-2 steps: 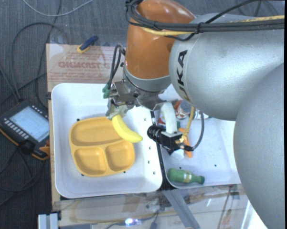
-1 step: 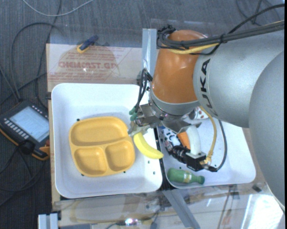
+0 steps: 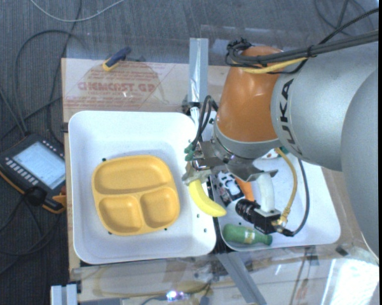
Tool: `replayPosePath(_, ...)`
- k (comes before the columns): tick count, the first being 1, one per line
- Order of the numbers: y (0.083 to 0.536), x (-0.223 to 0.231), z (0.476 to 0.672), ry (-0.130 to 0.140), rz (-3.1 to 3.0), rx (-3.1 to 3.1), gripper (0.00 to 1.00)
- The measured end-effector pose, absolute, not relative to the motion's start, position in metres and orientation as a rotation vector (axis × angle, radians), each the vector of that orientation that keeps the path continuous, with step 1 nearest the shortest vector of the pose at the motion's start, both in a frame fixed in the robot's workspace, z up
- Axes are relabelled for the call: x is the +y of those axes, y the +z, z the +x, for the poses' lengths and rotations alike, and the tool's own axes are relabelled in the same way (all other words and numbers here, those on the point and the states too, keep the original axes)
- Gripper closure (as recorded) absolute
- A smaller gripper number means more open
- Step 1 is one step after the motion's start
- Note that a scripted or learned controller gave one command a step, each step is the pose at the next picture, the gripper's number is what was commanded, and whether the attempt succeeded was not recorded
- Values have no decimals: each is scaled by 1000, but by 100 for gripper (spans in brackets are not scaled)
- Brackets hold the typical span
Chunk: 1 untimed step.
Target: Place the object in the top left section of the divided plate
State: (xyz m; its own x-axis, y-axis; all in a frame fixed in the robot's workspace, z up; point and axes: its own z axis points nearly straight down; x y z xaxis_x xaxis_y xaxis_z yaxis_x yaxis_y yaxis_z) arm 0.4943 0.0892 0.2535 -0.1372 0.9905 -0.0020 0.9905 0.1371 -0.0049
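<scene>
A yellow plastic divided plate (image 3: 136, 192) lies flat in the left shallow white bin (image 3: 108, 129), with one long section along its far side and two smaller sections along its near side; all three sections are bare. A curved yellow toy banana (image 3: 204, 199) sits at the boundary between the two bins, over the left bin's right rim, just right of the plate and not touching it. The grey arm with its orange band (image 3: 254, 100) reaches in from the right and hangs over the right shallow white bin (image 3: 321, 224). The two-finger gripper (image 3: 197, 170) sits directly above the far end of the banana; whether its jaws are spread, closed or pinching the banana cannot be told from this angle. In the right bin, near the front rim, lies a green bottle-shaped toy (image 3: 246, 235), and an orange carrot-like piece (image 3: 243, 186) shows partly under the wrist
</scene>
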Motion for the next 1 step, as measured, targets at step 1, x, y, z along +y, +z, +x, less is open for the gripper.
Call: replayPosePath(1,264,134,494,8,-1967,-2451,100)
